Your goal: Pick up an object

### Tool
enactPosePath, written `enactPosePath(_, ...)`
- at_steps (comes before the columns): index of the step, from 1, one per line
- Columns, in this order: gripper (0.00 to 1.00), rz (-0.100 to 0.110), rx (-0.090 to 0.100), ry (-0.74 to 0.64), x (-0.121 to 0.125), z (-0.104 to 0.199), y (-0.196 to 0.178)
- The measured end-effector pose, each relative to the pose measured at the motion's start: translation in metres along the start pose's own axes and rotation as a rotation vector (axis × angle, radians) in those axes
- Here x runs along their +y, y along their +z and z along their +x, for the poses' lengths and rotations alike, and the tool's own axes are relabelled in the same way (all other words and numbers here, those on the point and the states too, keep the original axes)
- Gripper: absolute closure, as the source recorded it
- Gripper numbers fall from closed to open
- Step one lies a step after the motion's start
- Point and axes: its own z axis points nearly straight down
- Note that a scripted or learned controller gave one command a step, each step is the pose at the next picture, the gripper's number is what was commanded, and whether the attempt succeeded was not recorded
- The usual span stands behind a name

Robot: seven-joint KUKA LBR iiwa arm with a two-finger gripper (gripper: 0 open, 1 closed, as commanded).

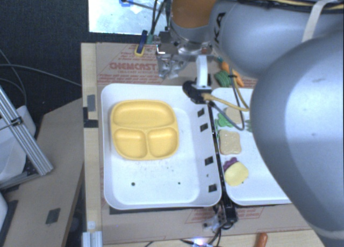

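We see the hand (169,67) hanging over the far rim of the left bin (161,192), just past its back edge and above the printed board that covers the surface (123,66). From this slant we cannot tell whether the hand is wide or narrow, and nothing shows in its grip.

No single thing is named for picking, so we judge by what lies closest. That is the yellow plate (144,129) with three compartments, flat in the far half of the left bin. It lies from the hand toward the near edge of the view and a little to the view's left. Its longer side runs across the bin. We think a short move nearward and down would bring the hand over its far rim, though a low, broad plate gives little to pinch except at that rim.

The smaller things sit in the right bin (258,189), close to the wall shared by the two bins: a green piece (223,120), a pale tan slab (230,143), a small purple piece (230,162) and a round yellow piece (236,174) touching or nearly touching it. They are farther from the hand, and the arm (279,79) hides much of that bin. The wall between the bins would crowd a grasp there.
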Motion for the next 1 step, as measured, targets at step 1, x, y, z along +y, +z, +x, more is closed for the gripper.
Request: enactPosePath(1,0.00,0.001,0.002,-0.007,-0.0014,0.0043,0.0001)
